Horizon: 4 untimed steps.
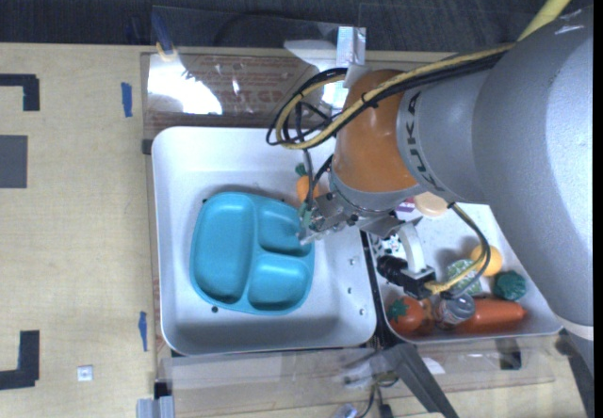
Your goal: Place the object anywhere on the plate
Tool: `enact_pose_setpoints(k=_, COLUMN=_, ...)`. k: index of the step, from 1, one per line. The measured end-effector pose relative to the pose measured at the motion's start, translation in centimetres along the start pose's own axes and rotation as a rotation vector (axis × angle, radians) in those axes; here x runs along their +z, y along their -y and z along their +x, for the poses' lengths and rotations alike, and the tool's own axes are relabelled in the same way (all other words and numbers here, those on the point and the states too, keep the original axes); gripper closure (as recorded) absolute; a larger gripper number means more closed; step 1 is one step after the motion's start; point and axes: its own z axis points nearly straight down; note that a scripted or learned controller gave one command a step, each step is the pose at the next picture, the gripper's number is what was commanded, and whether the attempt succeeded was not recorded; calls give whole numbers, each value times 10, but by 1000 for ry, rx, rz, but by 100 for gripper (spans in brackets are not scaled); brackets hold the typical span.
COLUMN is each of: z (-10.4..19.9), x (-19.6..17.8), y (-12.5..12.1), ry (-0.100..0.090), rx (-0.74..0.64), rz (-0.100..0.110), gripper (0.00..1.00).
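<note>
Gripper [309, 223] at the blue plate's [231, 251] right rim — left bin [179, 218] otherwise open. Arm [452, 138] reaches from the right. Jaw opening: cannot tell. Small orange object [302, 188] just above the gripper.

A pale wooden bench [75, 247] bears two white bins [179, 218] side by side.

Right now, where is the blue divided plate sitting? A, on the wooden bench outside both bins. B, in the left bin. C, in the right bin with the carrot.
B: the blue plate lies on the floor of the left bin, while the carrot lies in the right bin among other items.
</note>
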Motion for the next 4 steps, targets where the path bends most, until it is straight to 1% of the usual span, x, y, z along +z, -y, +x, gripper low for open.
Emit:
enact_pose_setpoints(k=1, z=7, x=2, y=-60, ry=-5, rx=180, rz=46, gripper=100)
enact_pose_setpoints(k=2, z=8, x=0, y=-68, ry=-1, rx=178, rz=8, gripper=0)
enact_pose_setpoints(k=3, z=8, x=-13, y=-69, ry=-1, rx=175, rz=7, gripper=100)
enact_pose_setpoints(k=4, z=53, x=3, y=-111, ry=4, rx=85, rz=-11, gripper=100)
